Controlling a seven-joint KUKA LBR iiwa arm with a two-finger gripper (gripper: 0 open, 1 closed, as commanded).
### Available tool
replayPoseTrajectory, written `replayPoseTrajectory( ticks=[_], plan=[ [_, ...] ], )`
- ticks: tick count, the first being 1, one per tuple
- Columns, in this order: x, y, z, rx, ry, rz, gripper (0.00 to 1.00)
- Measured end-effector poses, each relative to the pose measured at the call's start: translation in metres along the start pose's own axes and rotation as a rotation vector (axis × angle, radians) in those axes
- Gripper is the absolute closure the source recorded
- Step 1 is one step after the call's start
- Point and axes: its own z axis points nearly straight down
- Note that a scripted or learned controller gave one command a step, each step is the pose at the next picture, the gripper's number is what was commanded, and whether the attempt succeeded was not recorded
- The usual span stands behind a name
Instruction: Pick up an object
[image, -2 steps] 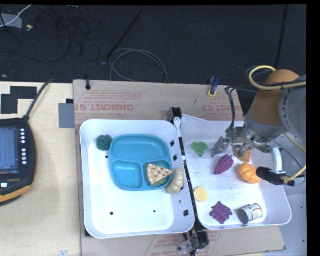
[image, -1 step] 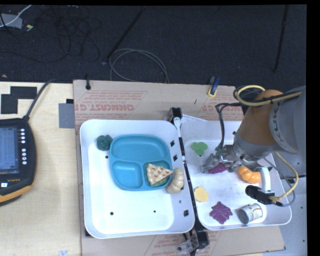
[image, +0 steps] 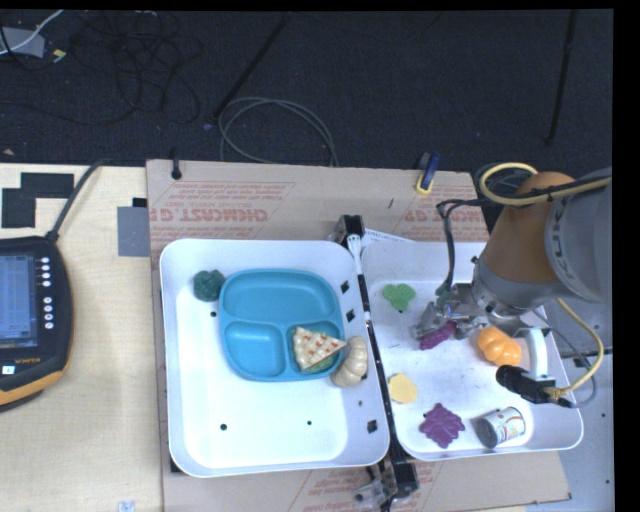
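My gripper (image: 441, 322) hangs low in the right bin (image: 560, 435), near its upper middle. A small purple object (image: 435, 339) lies right at its tip, partly covered by it. Whether the gripper has hold of it is unclear. Around it in the same bin lie a green piece (image: 399, 296), an orange object (image: 498, 347), a yellow disc (image: 402, 388), a purple leaf-shaped toy (image: 441, 425) and a small silver can (image: 503, 427).
The left bin (image: 190, 420) holds a blue divided plate (image: 262, 325) with a pizza slice (image: 318, 348), a beige object (image: 351, 367) at the plate's edge and a dark green ball (image: 208, 285). A pendant (image: 25, 310) lies at far left. Cables hang from the arm's right side.
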Motion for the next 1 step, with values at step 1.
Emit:
replayPoseTrajectory(
  ticks=[1],
  plan=[
    [0.0819,-0.027,-0.0941,-0.006,0.002,-0.015,1.0]
  ],
)
